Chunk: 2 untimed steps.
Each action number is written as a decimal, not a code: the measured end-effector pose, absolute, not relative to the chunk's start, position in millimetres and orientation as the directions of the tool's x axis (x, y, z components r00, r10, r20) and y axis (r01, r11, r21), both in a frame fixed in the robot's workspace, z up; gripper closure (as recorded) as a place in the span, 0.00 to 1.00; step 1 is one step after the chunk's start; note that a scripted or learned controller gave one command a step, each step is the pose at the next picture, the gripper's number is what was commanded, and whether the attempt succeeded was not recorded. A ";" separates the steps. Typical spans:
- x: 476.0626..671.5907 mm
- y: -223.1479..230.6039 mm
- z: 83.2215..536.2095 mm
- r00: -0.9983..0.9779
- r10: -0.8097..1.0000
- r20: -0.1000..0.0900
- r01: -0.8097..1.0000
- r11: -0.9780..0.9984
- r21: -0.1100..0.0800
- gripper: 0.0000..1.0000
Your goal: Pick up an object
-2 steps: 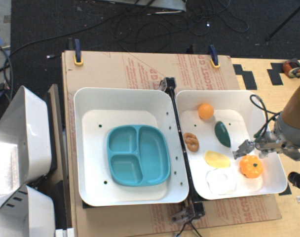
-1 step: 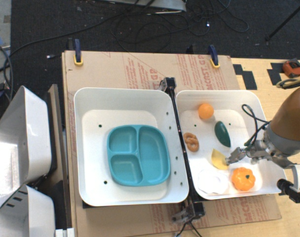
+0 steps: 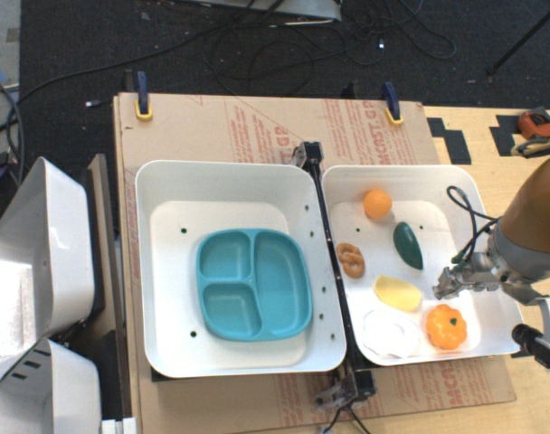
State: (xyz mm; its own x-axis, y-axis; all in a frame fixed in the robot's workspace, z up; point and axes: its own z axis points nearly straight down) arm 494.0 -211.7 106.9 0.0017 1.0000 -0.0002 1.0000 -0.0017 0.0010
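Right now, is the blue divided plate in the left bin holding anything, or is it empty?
Empty. The blue divided plate lies flat in the left bin, and all three of its compartments show bare blue.

Brightly and evenly lit from above, with soft short shadows inside the two white bins, mild glare on their rims, slight overall softness, dark floor underexposed.

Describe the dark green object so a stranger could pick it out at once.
Go to the right-hand white bin of the two on the bench. Near its middle, below the small orange ball and above the pale yellow piece, lies the dark green object. It is a slim, pointed oval, and the only dark green thing among orange, yellow, brown and white neighbours.
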 end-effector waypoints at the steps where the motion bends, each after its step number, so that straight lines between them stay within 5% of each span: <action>1: 501.5 -203.8 156.5 -0.004 1.000 -0.002 1.000 0.004 0.005 1.00; 2: 512.0 -202.1 204.5 -0.004 1.000 -0.002 1.000 0.004 0.005 1.00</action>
State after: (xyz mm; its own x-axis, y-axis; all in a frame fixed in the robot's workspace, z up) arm 512.0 -202.1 204.5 -0.0040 1.0000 -0.0023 1.0000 0.0041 0.0055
